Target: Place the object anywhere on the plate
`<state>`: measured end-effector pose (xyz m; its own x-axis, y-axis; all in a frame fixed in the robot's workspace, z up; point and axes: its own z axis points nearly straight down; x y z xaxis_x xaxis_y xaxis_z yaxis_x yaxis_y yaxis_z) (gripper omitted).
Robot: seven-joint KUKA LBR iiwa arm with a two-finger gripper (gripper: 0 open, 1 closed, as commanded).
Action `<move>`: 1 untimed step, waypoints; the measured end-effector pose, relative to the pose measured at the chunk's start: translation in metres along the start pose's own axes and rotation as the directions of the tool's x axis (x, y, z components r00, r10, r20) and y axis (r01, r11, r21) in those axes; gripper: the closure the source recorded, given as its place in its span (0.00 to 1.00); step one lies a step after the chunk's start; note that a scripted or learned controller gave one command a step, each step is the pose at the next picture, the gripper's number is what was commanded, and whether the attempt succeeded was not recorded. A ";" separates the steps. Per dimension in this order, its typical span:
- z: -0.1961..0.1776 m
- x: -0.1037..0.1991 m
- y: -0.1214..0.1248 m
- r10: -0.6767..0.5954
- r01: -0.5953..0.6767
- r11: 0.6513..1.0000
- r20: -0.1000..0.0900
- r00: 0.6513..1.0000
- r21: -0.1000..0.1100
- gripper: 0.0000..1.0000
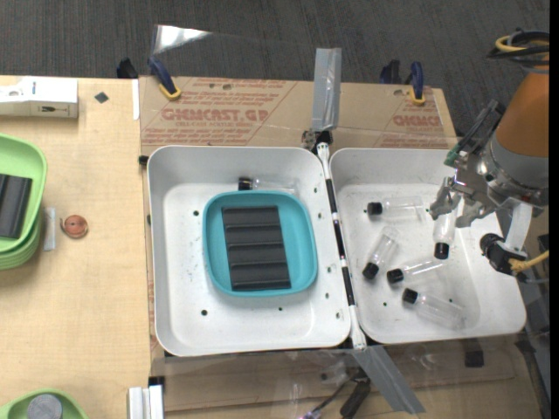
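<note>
Counter (70, 321): pale wood, spreading left of my teal plate, with printed cardboard (262, 112) under and behind both bins.
Left bin (170, 260): white and shallow, it holds my teal plate in its middle.
Right bin (498, 321): white, touching the left bin along a shared edge, right of the plate.
My arm (524, 138): grey with an orange band, well to the right of the plate, over the right bin's far right side.
Teal plate (301, 234): square with rounded corners, a dark ribbed insert (255, 247) lying on it.
Green dish (22, 203): far left of the plate, at the counter's edge, with a dark block in it.
My tool (444, 212): right of the plate, over the right bin; a clear vial with a black cap (442, 236) hangs upright just below it, cap down, but I cannot tell whether my fingers are closed on it.
Loose vials: clear tubes with black caps, all right of the plate on the right bin's floor; one near the back (391, 207), one tilted (379, 257), one at the middle (415, 271), one toward the front (432, 307).
Small vial (262, 183): just behind the plate, in the left bin.
Copper disc (75, 226): left of the plate, on the counter.
</note>
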<state>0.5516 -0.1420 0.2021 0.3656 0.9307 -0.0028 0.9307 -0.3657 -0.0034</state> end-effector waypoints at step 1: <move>-0.007 0.039 -0.030 -0.072 0.072 0.997 -0.001 0.997 0.001 1.00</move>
<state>0.5377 -0.0949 0.2095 0.2975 0.9547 -0.0016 0.9547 -0.2975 -0.0043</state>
